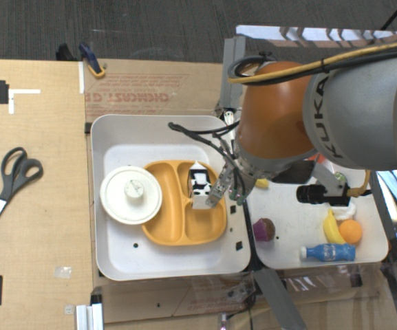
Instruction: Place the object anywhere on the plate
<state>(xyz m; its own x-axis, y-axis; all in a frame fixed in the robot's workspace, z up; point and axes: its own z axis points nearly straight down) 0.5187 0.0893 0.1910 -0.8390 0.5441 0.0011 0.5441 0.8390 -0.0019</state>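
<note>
Yellow plastic makes up the divided plate, which lies in the left white bin, slightly right of that bin's centre. A white round lid-like dish overlaps the plate's left edge. In the plate's right compartment, close to its right rim, stands a small black-and-white object. The pincer hangs at a slant just right of that object, its tip at the object's right side; whether it is apart or clamped cannot be told from this angle. Dark cables loop from the wrist across the bin's upper right corner.

Bare bin floor shows along the bottom and left of the plate; the plate's right rim sits near the bin's right wall.

The right bin holds a purple round fruit by its left wall, a blue bottle, a banana and an orange toward the lower right.

Scissors lie on the tabletop at the left of the frame.
</note>
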